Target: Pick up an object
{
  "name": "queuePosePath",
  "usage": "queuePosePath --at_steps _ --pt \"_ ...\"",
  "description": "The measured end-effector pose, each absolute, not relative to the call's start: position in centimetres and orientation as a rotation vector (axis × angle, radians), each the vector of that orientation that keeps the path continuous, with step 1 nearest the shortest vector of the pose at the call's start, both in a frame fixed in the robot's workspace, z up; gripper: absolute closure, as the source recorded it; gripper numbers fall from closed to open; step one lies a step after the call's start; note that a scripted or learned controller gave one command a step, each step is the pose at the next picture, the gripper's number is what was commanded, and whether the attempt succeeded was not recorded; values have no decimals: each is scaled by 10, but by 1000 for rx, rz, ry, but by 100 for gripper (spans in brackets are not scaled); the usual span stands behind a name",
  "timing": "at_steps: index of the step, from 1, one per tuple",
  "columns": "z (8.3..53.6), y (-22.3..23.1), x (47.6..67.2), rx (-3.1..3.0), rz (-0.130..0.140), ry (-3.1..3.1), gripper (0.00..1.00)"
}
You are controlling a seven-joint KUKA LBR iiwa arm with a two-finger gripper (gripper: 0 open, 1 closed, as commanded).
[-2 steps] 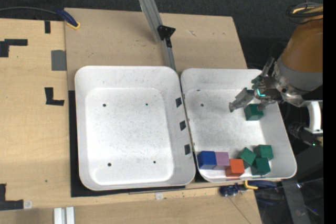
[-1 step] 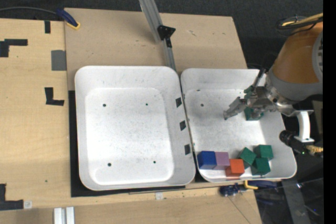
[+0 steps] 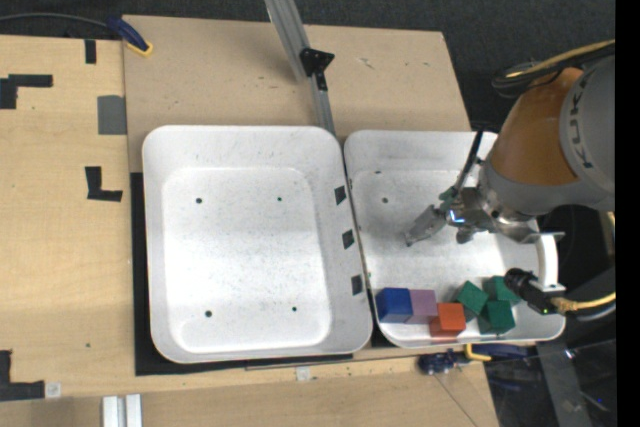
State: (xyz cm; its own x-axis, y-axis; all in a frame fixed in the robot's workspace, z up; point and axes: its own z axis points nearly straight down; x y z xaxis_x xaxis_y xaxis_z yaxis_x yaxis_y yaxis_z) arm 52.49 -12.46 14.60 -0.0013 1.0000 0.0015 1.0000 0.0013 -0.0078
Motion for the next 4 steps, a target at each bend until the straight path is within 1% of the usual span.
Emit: queuePosePath --at_steps 1,2,3,4 --pt "92 -124 523 -2216 8 -2218 0" --pt "105 -123 524 -2216 3 -2221 100" --pt "152 -127 517 -2223 -2 -2223 100" --pt "213 -130 524 -2223 -4 -2227 100"
